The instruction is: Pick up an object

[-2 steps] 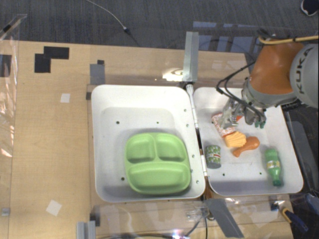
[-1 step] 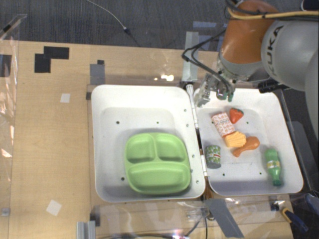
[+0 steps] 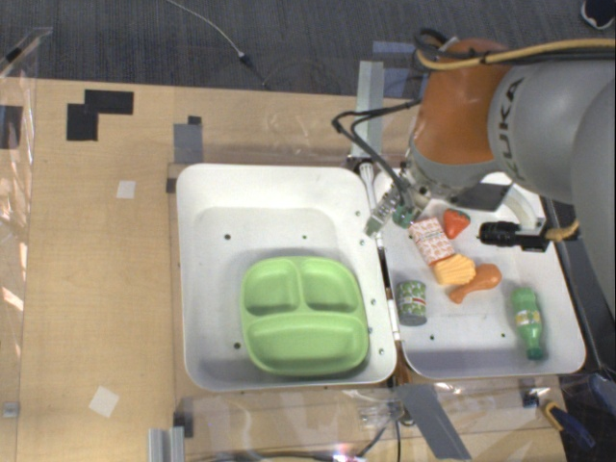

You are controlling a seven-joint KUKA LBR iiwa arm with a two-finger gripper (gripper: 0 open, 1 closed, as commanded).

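The right bin (image 3: 563, 349) holds several small items. A red-and-white snack packet (image 3: 431, 241) lies beside a red strawberry-like piece (image 3: 455, 223). Below them are a yellow block (image 3: 453, 269), an orange drumstick-shaped toy (image 3: 480, 281), a small green can (image 3: 412, 301) and a green bottle (image 3: 527, 323). My gripper (image 3: 393, 210) hangs under the orange-banded wrist at the right bin's upper left, just left of the snack packet and close to the divide between the bins. The wrist hides most of it, and I see nothing held in it.
The left bin (image 3: 207, 258) holds a green divided plate (image 3: 303, 314). The grey arm covers the right bin's upper right corner. A black part (image 3: 510, 234) juts out beside the strawberry piece. Cables loop above the wrist.
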